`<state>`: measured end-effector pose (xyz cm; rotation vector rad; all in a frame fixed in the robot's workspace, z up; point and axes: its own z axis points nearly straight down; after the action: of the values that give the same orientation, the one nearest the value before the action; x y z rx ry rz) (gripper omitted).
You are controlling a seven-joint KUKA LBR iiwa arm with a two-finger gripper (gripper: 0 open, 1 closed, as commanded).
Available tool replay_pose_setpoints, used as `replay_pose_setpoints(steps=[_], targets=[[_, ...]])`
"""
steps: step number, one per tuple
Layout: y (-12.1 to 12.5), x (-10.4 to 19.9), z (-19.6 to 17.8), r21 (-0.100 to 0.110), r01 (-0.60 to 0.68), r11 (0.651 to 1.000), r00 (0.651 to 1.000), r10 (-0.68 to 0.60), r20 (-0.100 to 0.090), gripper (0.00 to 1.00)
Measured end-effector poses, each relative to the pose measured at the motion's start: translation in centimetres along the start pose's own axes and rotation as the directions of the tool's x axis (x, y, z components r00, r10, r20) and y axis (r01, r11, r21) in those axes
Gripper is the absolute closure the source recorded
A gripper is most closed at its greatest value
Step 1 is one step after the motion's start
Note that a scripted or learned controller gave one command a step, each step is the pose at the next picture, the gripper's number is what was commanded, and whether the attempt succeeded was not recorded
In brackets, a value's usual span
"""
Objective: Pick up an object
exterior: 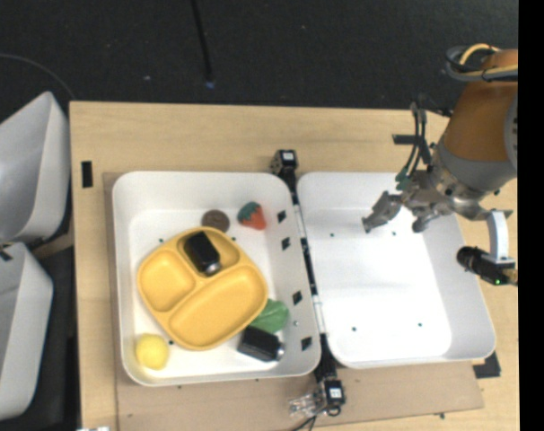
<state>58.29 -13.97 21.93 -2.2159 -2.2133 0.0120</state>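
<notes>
A: Gripper pos?
B: Over the right bin, upper part, near its back wall. Fingers spread apart, nothing btwn them. One finger points left, the other toward the bin's right side.
A: Arm?
B: Grey w/ orange band, comes in from the right.
A: Objs, where?
B: All in the left bin. Yellow divided plate in the middle, 3 compartments. Black obj sits in the plate's top compartment, prob a small box, can't tell exactly.
A: Rest?
B: Brown round thing just behind the plate, touching or nearly. Strawberry toy, red w/ green top, right beside it. Yellow ball at front-left corner, just beside plate rim. Green item tucked under plate's right edge, partly hidden. Second black obj at front, just below the green one.
A: Gripper vs objs?
B: Well apart, divider btwn the bins lies between them.
</notes>
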Motion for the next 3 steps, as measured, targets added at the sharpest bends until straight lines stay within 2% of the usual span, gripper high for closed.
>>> replay_pose_setpoints(steps=[1, 3], targets=[[0.3, 0.0, -0.7, -0.013, 0.003, 1.0, 1.0, -0.003, 0.002, 0.0], [-0.7, -0.4, 8.5, -0.01, -0.002, 1.0, 1.0, 0.002, 0.002, 0.0]])
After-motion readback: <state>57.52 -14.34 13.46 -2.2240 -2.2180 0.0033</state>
